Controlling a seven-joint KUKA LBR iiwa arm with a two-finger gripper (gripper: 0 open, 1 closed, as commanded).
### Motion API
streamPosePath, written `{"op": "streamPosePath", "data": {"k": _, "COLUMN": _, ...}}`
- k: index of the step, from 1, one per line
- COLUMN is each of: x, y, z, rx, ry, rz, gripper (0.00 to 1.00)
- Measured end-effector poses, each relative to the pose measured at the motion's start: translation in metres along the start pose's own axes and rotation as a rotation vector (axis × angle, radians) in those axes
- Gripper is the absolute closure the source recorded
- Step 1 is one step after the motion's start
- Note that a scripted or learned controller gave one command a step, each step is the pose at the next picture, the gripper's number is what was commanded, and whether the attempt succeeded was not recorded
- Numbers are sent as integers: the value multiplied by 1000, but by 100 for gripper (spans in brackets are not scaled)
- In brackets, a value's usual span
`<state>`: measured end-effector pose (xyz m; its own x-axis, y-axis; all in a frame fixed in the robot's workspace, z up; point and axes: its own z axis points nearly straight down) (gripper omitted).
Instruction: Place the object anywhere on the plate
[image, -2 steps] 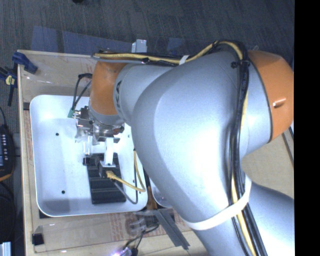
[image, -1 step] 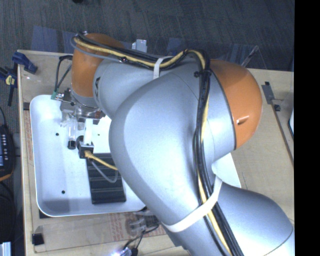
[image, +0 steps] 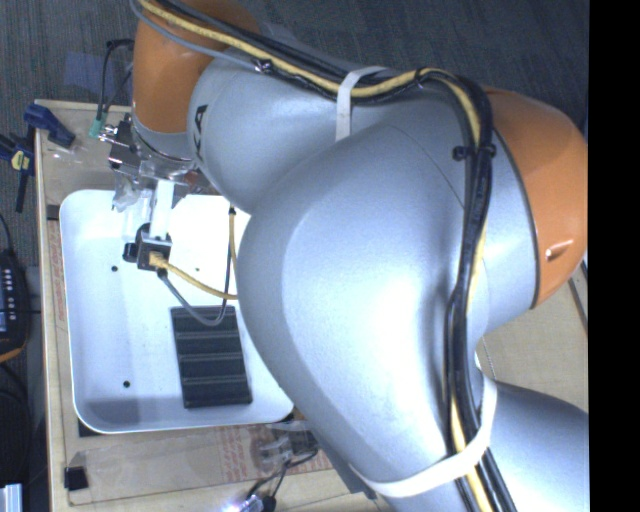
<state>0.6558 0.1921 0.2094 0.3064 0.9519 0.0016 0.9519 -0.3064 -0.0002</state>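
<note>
The gripper (image: 135, 195) hangs near the upper left of the camera view, below the orange band (image: 165, 80) of the arm (image: 400, 280), over the far end of the left bin (image: 90, 330); its metal parts are blurred against the bright white floor, so whether it is parted or closed, and whether anything sits in it, I cannot tell; nothing can be made out in its grasp. Just below it a small black fitting (image: 145, 250) stands against the bin floor, and from there a yellowish cable (image: 195, 285) runs rightward under the arm's bulk. Outward from the tool, the one distinct thing lying in the bin is a dark ribbed slab (image: 210, 358), a rectangle with its long axis running from the far end toward the near edge of the bin, nearly in line with the tool and well apart from it, toward the bottom of the view; whether this is the object or the plate of the task is not clear, and no round plate can be identified. The great grey elbow covers the right side of the bin and all that lies beyond it; judging from this, the coming move turns on travel along the bin's length, from the far end toward the slab at the near end.
</note>
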Motion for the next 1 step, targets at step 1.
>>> {"op": "streamPosePath", "data": {"k": 1, "x": 25, "y": -8, "z": -54, "rx": 0, "ry": -1, "rz": -190, "gripper": 100}}
